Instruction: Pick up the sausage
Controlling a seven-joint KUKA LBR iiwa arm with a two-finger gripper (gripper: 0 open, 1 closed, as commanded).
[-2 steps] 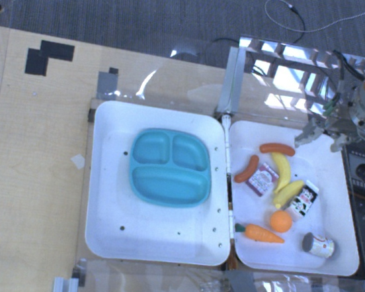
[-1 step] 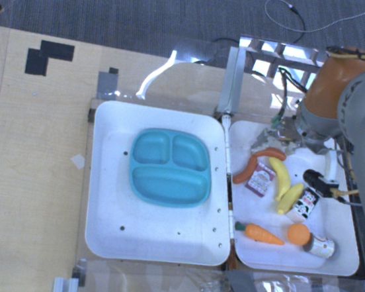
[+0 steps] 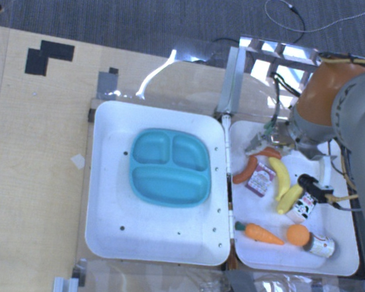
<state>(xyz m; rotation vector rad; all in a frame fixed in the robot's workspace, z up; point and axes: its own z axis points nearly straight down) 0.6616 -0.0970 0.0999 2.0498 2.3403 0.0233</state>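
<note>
Grey carpet up top, cable looped across it, and below that the pale wood surface (image 3: 25, 175) carrying both white bins. Left bin (image 3: 104, 232) holds just a blue divided plate (image 3: 170, 168), sitting about mid-bin. Right bin (image 3: 347, 264) is the busy one.

Sausage (image 3: 249, 168) is in the right bin, upper-left part, a reddish curved piece running from near the dividing wall up toward the arm. It's pressed in tight: a small red packet (image 3: 260, 182) just beside it on its right, then a banana (image 3: 283, 179) next over. Further down I've got a carrot (image 3: 261, 234), an orange ball (image 3: 298, 235), a small bottle lying down (image 3: 320, 245), and a black-and-white item (image 3: 307, 198) near the banana.

Arm's in from the right, orange band showing, pincer (image 3: 268, 142) low over the top end of the sausage. Can't tell whether its tips are spread or pressed together from this angle, wrist body hides too much. No sign of anything lifted, so I'd call this the approach/descent, pick not yet made.

To do it well, imo: straddle the sausage across its narrow width, not along the length. Aim mid-body rather than the very top end, so it won't swing out. Watch the packet, it's close enough to get pinched along with it. Go down fully before closing, then lift straight up, slow.
</note>
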